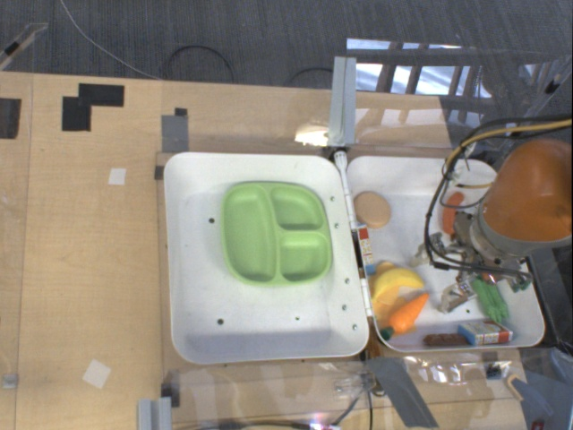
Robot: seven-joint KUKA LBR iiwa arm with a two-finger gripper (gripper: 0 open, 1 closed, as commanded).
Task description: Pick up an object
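Over the right bin [528, 334], the arm [528, 195] reaches down, its gripper [467, 287] low among the objects; whether it is apart or together cannot be told. Just beside it lie a green object [491, 301], a yellow banana [397, 285] and an orange carrot [405, 313]. Left bin [192, 330]: green divided plate [275, 233].
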